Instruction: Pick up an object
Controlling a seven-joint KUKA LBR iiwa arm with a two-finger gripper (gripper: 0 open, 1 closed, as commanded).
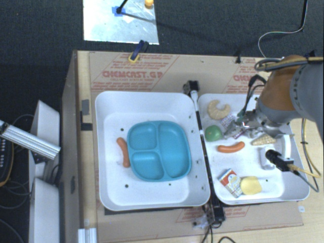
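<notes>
Two white bins sit side by side: the left bin [109, 110] and the right bin [296, 189]. Largest item is the blue divided tray [158, 150] in the left bin, one of it, with one sausage [123, 152] lying just beside its left edge.

The arm [291, 92] comes in from the right and reaches down into the right bin. The gripper [242, 127] is low among the objects near the bin's upper middle; you cannot tell from this view whether it is wide, narrow, or closed on anything. Nothing is visibly held.

Right bin count, big to small: one pale crescent pastry [218, 109], one yellow lemon-like piece [251, 185], one red-and-white carton [231, 181], one second sausage [231, 147], one pale wedge [264, 140], one green ball [213, 133].

Risks you should watch: the gripper sits in a crowd, with green ball, sausage and wedge all near. A closing grasp may nudge the ball away, since round things roll, or pinch two items together. The sausage may slip out sideways.
</notes>
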